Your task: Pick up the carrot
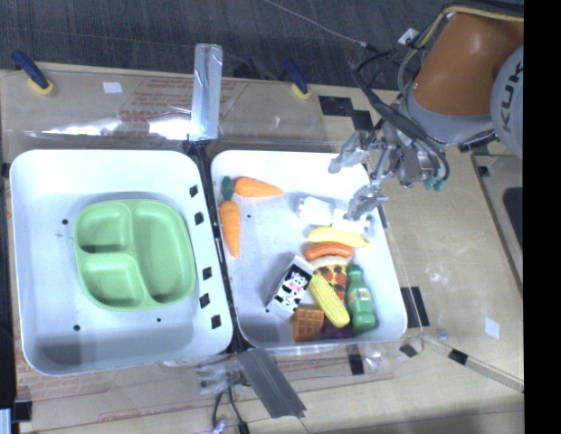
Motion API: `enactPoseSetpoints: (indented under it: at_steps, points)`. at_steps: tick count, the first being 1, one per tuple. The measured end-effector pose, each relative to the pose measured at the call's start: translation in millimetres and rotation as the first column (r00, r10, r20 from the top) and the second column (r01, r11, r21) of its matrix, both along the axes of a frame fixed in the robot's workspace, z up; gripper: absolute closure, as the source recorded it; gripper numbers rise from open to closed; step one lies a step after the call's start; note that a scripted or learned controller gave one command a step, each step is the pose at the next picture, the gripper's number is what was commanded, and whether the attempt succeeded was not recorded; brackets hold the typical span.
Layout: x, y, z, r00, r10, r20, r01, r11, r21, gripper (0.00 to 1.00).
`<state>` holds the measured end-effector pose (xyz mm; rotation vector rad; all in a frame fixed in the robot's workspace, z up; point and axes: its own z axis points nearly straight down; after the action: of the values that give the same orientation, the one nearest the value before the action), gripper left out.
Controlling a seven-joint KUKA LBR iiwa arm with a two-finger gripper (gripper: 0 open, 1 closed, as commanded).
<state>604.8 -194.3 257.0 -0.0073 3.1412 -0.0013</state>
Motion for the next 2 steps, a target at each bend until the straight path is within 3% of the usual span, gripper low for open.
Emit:
enactPoseSetpoints:
  at_steps: [1, 2]
  points:
    - [-14.5, -13.9, -149.9, 0.985, 0.171, -0.008, -0.171, 0.985, 0.006, 0.0]
    - [-75.2, -14.6, -164.8, 0.986, 0.167, 0.001, -0.167, 0.986, 0.001, 0.0]
